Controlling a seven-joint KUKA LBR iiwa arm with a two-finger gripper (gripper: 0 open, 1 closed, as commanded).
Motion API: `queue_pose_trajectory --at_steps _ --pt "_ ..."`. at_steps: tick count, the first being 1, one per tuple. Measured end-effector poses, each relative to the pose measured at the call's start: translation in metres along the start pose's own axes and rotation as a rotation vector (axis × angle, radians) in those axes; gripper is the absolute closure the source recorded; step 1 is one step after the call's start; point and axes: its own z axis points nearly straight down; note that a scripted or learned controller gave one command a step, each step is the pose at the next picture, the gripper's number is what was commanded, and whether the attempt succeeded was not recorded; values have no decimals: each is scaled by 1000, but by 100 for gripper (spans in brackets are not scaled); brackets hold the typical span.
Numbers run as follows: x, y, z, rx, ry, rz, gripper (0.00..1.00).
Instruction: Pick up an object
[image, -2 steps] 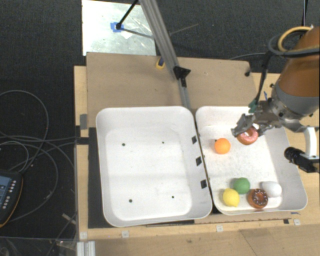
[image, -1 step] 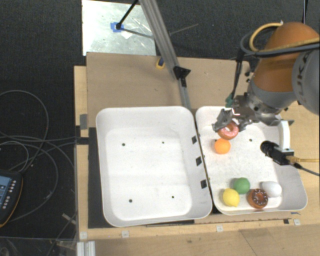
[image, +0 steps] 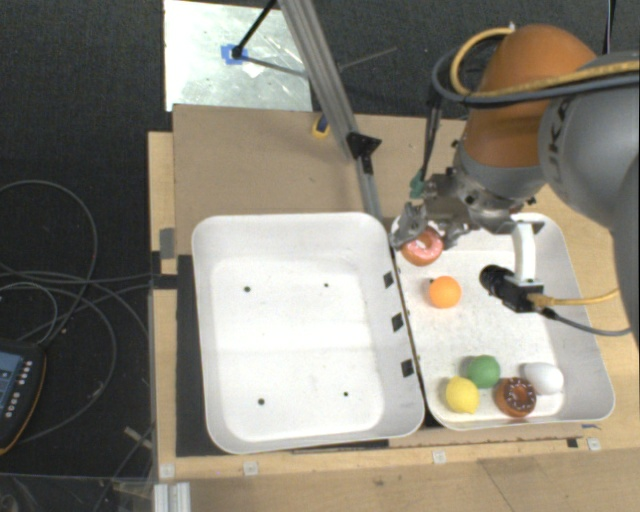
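Leftmost, loose black cables (image: 70, 300) trail over the dark floor beside the surface (image: 260, 160), and a dark handheld unit (image: 15, 385) lies at the 8 o'clock corner of the view. On the surface, the left bin (image: 300, 330) spreads wide and white, its floor marked by four small dark dots, with open room from rim to rim. Its right rim meets the right bin (image: 585, 330) along a seam with small black clips. A slanted grey pole (image: 330, 90) runs from 12 o'clock down toward that seam.

At the right bin's 11 o'clock corner, near the seam and the far rim, a pink-frosted doughnut (image: 422, 247) sits just under the gripper (image: 425, 232); whether it is pinched or merely beneath the tool cannot be told. Just toward 5 o'clock from it lies an orange ball (image: 444, 292), with bare floor around it. Along the near rim, at 6 o'clock in that bin, cluster a yellow lemon-like fruit (image: 462, 394), a green ball (image: 483, 370), a chocolate doughnut (image: 517, 397) and a white egg-shaped object (image: 543, 377), close together. A black-and-white fitting (image: 512, 272) with a yellow cable hangs over the bin's middle. The grey arm (image: 590, 130) enters from 2 o'clock, filling the space above the far rim.
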Motion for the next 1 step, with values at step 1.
queue_pose_trajectory --at_steps 1 --pt "48 18 6 0 0 0 100"
